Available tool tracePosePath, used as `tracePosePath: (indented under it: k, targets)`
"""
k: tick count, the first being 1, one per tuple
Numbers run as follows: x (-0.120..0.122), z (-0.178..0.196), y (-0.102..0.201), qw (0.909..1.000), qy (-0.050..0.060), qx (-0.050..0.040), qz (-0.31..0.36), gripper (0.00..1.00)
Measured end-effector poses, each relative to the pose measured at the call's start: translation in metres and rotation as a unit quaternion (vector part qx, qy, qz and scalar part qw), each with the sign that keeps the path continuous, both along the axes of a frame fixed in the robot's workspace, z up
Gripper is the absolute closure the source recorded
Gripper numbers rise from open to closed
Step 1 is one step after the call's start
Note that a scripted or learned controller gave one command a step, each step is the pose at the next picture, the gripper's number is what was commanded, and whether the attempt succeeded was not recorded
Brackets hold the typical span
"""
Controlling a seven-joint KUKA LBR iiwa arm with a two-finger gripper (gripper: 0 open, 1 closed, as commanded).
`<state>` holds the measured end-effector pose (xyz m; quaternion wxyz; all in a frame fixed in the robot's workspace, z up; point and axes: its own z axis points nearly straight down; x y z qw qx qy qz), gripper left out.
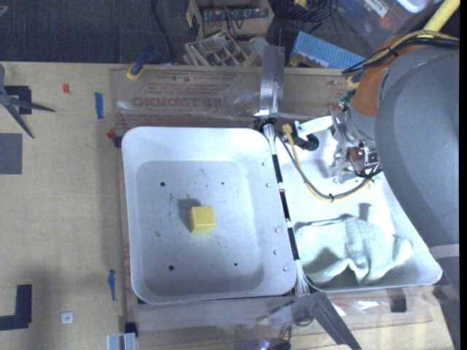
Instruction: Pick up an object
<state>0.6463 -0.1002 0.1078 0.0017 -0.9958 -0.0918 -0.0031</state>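
Hand (349,159) over rt bin (416,257), yellow block (203,219) lt bin (146,152)

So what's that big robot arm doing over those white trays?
It's trying to pick something up. The grey arm reaches in from the right, and its claw hangs over the right bin, above a crumpled white cloth. A small yellow block sits alone in the left bin. Nothing looks grabbed yet.
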Motion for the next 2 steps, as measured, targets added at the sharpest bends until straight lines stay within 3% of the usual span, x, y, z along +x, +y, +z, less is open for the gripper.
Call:
tracePosePath:
  k: [1, 2]
  targets:
    - [-0.0422, -0.0194, 0.0016, 1.0, 0.0, -0.0021, 0.008, 1.0]
    - [-0.0421, -0.0096, 0.0009, 1.0, 0.0, -0.0017, 0.008, 1.0]
